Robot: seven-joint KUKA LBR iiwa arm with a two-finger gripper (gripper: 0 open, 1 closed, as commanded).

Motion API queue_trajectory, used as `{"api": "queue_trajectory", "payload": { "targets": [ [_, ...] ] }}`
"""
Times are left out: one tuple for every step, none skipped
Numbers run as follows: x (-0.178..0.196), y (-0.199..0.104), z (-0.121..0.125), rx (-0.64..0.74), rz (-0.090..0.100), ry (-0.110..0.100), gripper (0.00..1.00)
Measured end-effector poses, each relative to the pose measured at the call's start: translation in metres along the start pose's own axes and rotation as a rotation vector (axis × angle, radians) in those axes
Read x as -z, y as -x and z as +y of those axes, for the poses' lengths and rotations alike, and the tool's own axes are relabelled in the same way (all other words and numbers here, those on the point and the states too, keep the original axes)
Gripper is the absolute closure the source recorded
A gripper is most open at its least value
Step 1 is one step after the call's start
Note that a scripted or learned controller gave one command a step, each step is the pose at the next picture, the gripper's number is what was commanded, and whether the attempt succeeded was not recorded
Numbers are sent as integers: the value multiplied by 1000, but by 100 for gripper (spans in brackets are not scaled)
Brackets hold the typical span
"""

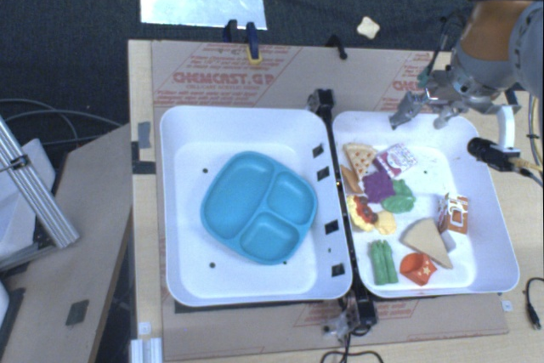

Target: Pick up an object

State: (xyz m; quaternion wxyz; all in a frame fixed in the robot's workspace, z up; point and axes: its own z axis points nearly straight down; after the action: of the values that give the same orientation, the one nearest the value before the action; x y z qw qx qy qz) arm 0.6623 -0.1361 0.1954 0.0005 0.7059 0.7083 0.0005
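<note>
My gripper [422, 113] hangs over the far edge of the right bin [493, 268], its two fingers spread open with nothing between them. Below it in that bin lie several toy foods: a waffle wedge [359, 157], a pink-and-white packet [397, 159], purple grapes [378, 184], a green leafy piece [399, 200], a yellow and red piece [371, 215], green beans [382, 260], a red pepper [418, 268], a tan bread slice [427, 240] and a small orange carton [453, 213]. The nearest items, the waffle and the packet, sit a little below and left of the fingers.
The left bin [183, 268] holds a blue divided plate [258, 206]. A black clip strip [333, 183] runs between the bins. A small pale lump [367, 27] lies on the dark floor beyond the bench. Cables hang by the arm at the right.
</note>
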Motion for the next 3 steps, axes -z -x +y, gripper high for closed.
{"api": "queue_trajectory", "payload": {
  "targets": [
    [-108, -27, -54, -4, 2, -4, 0],
    [-110, -55, -115, -2, 1, -1, 0],
    [-99, -53, -112, -2, -1, 4, 100]
  ]
}}
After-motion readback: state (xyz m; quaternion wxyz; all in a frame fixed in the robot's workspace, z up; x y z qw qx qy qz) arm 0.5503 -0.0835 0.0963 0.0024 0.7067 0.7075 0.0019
